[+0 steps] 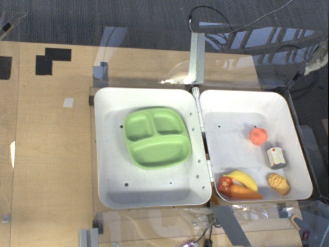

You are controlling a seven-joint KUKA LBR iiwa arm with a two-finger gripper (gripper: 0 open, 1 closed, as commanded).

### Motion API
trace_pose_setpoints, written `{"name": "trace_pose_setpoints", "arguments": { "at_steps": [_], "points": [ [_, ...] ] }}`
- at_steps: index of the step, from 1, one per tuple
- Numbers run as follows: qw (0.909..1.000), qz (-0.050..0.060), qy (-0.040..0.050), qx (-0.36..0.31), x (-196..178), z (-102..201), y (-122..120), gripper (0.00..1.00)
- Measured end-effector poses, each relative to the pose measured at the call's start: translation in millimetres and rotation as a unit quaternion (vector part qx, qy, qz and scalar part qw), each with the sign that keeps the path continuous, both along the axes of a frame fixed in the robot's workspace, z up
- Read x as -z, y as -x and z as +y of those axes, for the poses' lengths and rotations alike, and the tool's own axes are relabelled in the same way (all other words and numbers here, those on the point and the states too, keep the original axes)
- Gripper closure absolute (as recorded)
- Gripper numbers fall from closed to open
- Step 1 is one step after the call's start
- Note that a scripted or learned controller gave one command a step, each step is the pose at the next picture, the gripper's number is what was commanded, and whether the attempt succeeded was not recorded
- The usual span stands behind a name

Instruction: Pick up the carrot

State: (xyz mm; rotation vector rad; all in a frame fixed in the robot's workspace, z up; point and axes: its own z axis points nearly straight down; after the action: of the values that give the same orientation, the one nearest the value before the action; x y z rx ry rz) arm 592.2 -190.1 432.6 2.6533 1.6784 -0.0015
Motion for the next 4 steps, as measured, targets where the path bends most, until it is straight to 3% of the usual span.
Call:
{"name": "trace_pose_setpoints", "arguments": {
  "at_steps": [1,2,3,4],
  "points": [
    [0.9996,0.001,-0.0005,0.029,2,75,-6,0.00],
    [0.9869,0.001,0.0000,0.162,0,-7,26,0.00],
    [0.9878,0.003,0.0011,0.155,-7,-6,23,1.00],
    [0.9988,0.000,-0.0005,-0.049,-1,7,6,1.00]
  ]
}}
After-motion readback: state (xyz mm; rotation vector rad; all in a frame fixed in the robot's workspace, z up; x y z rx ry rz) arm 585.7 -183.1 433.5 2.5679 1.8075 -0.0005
